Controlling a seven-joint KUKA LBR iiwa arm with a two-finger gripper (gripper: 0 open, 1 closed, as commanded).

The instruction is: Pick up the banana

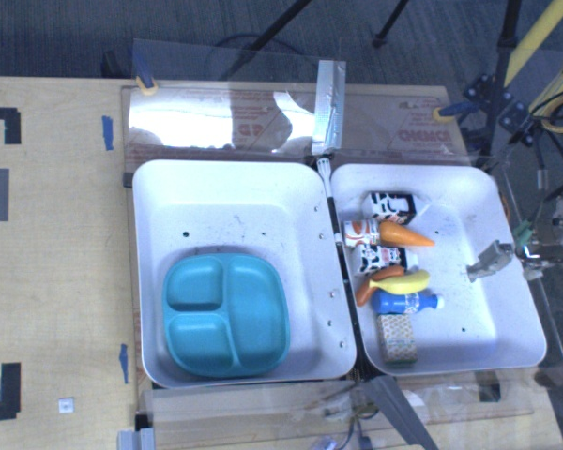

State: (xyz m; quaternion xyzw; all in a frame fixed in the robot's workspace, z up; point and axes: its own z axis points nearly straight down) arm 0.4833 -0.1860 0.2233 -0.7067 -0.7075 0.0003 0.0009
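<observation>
Yellow banana lies in the right bin, in the clutter along the bin's left wall, near the divider between the two bins. It's small, lying roughly crosswise, touching a blue bottle w/ a white cap just below it. An orange-red piece pokes out at its left end, and a carrot sits above it, tip pointing right. Behind the carrot there's a black-and-white patterned item and a red-and-white carton. Below the bottle, a speckled tan block rests by the bin's near wall.

My gripper is over the right part of the same bin, coming in from the right edge, well apart from the banana. Nothing sits between my fingers as far as I can see; whether they're spread or closed I can't tell at this res.

Left bin holds a teal divided plate w/ three compartments, toward the near side. Both bins sit on a light wood bench.
</observation>
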